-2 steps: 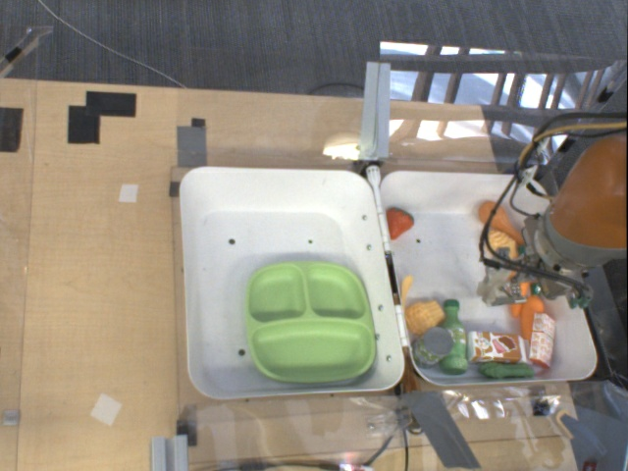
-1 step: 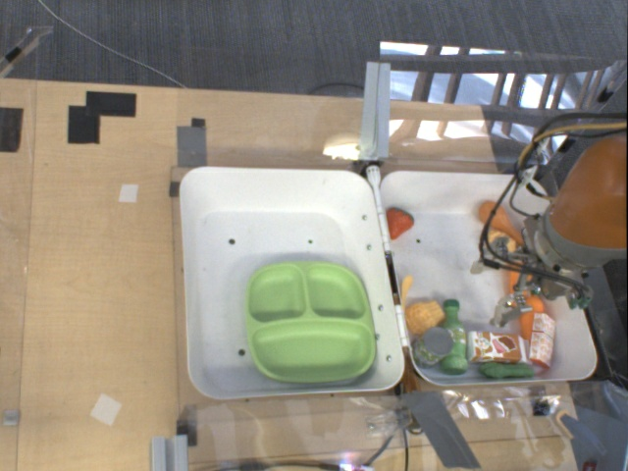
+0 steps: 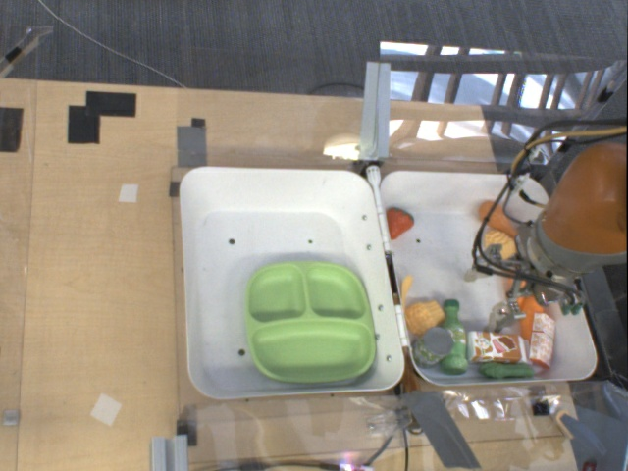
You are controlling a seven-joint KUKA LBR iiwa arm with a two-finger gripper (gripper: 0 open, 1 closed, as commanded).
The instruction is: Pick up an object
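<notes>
While the arm [image 3: 589,204] hangs over the right bin [image 3: 446,192], you cannot tell the gripper [image 3: 525,307] state; objects crowd that bin's near edge, including a green bottle [image 3: 453,337].

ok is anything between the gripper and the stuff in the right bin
Nothing visible is. The gripper hangs low in the right bin, right beside the orange packet and snack box. The green bottle lies further left, also unobstructed.

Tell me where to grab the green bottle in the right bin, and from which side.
Grip the green bottle across its narrow neck, coming from above. It lies flat, cap toward the bin's far wall, and its lower body is crowded by a can and a carton.
</notes>
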